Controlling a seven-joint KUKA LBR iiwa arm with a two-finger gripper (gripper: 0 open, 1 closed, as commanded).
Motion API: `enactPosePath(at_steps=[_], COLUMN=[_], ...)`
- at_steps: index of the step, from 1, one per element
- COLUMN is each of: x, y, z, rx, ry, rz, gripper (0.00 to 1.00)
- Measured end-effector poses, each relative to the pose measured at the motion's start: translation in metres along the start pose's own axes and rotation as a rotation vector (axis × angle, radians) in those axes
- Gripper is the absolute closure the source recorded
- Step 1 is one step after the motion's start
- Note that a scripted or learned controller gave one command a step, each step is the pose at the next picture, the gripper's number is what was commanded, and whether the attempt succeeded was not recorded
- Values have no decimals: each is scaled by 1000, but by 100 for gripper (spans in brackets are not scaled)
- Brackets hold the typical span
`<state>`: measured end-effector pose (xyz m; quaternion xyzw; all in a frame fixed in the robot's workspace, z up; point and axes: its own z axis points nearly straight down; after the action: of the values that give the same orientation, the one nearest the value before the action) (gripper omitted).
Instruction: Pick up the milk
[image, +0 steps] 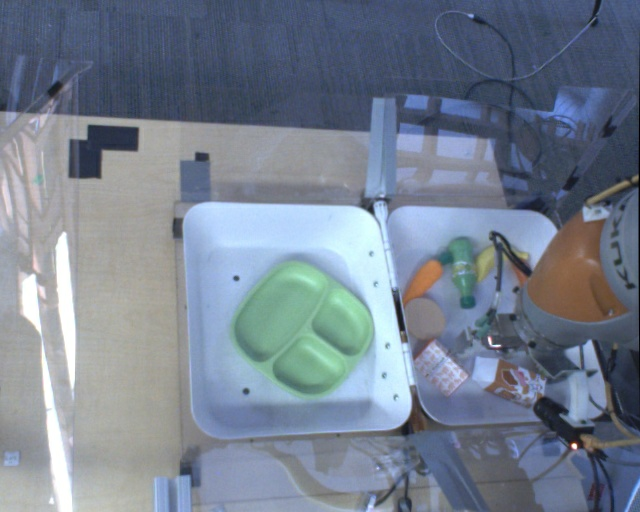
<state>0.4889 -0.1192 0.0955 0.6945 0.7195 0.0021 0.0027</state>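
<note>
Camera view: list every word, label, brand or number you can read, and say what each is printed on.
No text can be read.
Red-and-white patterned carton: print too small and blurred to read.
Brown-and-white packet: markings blurred, unreadable.
Green bottle: label unreadable.
Orange band on the arm: a dark mark at the frame edge, cut off and unreadable.

Single fixed overhead view, slanted down over both bins
</note>
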Motion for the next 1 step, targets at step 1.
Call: enactPosePath(at_steps=[1], x=[-38], y=[-1], z=[-98], rx=[0], ry=[-1], rz=[-33], gripper=[0])
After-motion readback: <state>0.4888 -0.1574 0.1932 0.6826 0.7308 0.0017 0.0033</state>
